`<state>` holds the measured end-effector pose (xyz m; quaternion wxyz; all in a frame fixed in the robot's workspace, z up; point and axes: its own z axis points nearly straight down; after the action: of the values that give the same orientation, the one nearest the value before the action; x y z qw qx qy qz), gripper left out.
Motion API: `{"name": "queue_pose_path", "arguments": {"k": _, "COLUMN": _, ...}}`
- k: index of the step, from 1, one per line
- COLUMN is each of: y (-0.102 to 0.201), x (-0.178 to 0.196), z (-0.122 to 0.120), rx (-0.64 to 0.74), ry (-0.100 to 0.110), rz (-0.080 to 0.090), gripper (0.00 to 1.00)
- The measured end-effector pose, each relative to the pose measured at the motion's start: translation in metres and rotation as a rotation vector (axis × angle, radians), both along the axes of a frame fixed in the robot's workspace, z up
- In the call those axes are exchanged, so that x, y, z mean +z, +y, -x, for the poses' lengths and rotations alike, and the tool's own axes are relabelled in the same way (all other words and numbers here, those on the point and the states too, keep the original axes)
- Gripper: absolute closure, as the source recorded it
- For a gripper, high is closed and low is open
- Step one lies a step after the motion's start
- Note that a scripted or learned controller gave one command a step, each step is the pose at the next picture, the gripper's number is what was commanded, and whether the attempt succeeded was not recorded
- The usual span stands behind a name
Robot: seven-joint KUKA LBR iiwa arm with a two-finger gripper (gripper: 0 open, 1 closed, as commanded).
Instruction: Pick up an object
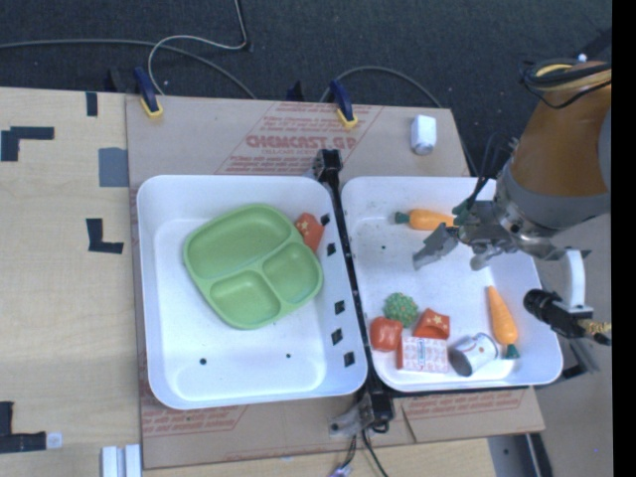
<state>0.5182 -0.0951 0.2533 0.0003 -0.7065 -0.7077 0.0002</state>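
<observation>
Right bin (556, 371): gripper (459, 249) hovers over the far-middle floor, fingers spread wide, nothing between them.

Candidates:
- small carrot (427, 219), just beyond the gripper near the far wall
- second carrot (501, 316), near the right wall
- near-edge cluster: broccoli (400, 307), tomato (386, 334), red wedge (432, 322), printed carton (424, 354), silver can (475, 354)

Left bin (159, 366): green divided plate (253, 264); red piece (310, 231) at its far-right rim.

Step, judged: approach, no grasp yet. Next move calls for choosing a target and descending.

Room: bare floor under the gripper; the cluster is crowded; the small carrot lies close to the wall.
</observation>
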Motion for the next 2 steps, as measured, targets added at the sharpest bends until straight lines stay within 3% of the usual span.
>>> {"name": "queue_pose_path", "arguments": {"k": 1, "y": -0.042, "x": -0.129, "z": -0.064, "rx": -0.001, "ry": 0.005, "rz": -0.001, "gripper": 0.00}}
{"name": "queue_pose_path", "arguments": {"k": 2, "y": -0.051, "x": -0.167, "z": -0.116, "rx": 0.001, "ry": -0.003, "rz": 0.000, "gripper": 0.00}}
